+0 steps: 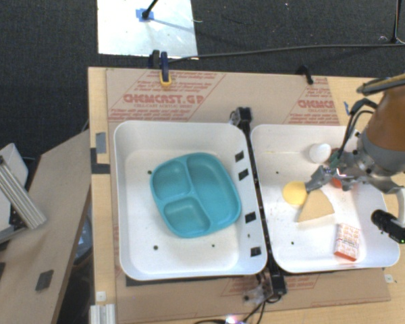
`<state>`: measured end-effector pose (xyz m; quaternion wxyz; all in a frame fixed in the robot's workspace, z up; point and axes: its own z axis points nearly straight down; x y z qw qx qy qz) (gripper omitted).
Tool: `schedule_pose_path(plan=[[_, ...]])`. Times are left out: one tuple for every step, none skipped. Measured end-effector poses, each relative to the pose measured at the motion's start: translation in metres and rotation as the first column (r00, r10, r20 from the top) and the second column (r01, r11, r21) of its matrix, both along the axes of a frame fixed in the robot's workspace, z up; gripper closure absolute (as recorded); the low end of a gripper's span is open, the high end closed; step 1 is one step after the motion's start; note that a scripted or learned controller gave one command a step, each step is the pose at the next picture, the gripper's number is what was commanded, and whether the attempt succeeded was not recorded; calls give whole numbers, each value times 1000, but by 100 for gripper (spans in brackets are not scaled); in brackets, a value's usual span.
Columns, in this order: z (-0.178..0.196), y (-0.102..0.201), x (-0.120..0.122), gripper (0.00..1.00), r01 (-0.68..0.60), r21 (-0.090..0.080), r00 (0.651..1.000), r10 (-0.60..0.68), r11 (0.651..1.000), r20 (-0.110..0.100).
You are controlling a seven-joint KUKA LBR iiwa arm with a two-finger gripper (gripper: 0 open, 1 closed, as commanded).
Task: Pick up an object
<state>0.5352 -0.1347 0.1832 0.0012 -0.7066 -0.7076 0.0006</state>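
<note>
While we watch the right bin (391,252), the gripper (319,181) hovers just above the tan wedge (316,207) beside the yellow ball (294,194); whether it grips anything, we cannot tell.

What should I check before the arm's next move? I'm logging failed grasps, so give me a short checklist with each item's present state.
1. Claw is over the right bin: ok.
2. A target lies near the claw: ok; the yellow round object and tan wedge sit just beside and below it.
3. Something is between the claw's fingers: cannot tell.
4. Targets are separated enough for a clean grasp: not ok; the yellow round object and tan wedge look to be touching.
5. Other items are out of the way: ok; the white round object and small packet lie apart.
6. Teal divided plate sits in the left bin, away from the arm: ok.
</note>
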Motion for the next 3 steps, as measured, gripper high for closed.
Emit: schedule_pose_path(plan=[[-47,0,-9,0,0,1,1000,0,1000,0],[-95,-1,-6,0,0,-5,1000,0,1000,11],[-80,-1,-3,100,0,-4,1000,0,1000,20]])
